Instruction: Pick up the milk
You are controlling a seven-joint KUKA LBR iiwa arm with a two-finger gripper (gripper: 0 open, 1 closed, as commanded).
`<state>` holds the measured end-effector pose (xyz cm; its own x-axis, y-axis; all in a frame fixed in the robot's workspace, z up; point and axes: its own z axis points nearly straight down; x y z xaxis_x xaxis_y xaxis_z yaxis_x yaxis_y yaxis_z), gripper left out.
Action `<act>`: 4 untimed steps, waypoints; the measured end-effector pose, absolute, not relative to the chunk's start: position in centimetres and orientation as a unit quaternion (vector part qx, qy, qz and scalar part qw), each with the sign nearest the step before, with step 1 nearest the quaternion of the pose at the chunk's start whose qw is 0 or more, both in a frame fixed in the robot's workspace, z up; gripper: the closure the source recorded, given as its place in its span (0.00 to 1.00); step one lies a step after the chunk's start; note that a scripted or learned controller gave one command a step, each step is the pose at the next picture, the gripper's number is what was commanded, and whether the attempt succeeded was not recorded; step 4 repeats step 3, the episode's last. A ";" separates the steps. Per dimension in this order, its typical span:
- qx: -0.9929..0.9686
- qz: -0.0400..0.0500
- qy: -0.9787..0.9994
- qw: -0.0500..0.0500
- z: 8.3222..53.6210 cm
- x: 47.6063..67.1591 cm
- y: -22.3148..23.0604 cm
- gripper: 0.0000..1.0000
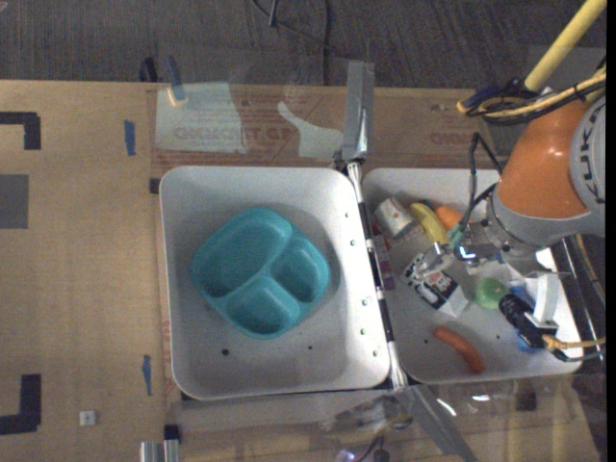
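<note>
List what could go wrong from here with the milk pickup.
1. Crowding: the milk carton lies among a banana, a grey can and a green item in the right bin, so the claw may nudge or catch a neighbour.
2. The carton lies tilted, so a grip may slip.
3. The arm hides part of the bin, so contact is hard to judge.

Letters "KU" on the arm's grey wrist (589, 157), faint unreadable print on cardboard (207, 135)
</note>
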<state>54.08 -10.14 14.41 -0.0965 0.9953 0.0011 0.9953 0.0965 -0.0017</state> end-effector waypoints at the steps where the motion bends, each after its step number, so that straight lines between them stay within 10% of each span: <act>1: -0.709 -0.001 -0.705 -0.001 9.0 50.9 -9.3 0.00; 2: -0.711 -0.001 -0.703 -0.003 10.0 51.0 -9.7 1.00; 3: -0.670 0.000 -0.742 -0.001 18.5 59.0 -7.2 1.00; 4: -0.670 0.000 -0.742 -0.001 18.5 59.0 -7.2 1.00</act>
